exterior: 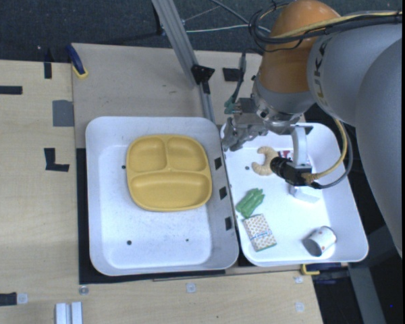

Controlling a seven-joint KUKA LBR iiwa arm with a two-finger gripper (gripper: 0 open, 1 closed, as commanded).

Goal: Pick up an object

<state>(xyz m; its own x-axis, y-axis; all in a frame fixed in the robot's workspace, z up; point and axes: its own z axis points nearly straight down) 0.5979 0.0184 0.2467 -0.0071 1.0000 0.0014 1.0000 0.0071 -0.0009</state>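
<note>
My gripper (238, 135) hangs over the far left corner of the right bin (344, 214), just under the orange wrist band. A tan curved piece (262, 161) lies on the bin floor a little to the right of and nearer than the gripper, apart from it. A green object (250, 202) lies further towards the front. Beside it is a small patterned box (259, 233). A grey and white cup (320, 240) lies on its side in the near right corner. I see nothing held in the gripper.
The left bin (108, 201) holds a yellow divided plate (169, 172). A slanted metal pole (182, 46) rises behind the bins. A black and white fitting with cables (298, 174) hangs off the arm over the right bin's middle.
</note>
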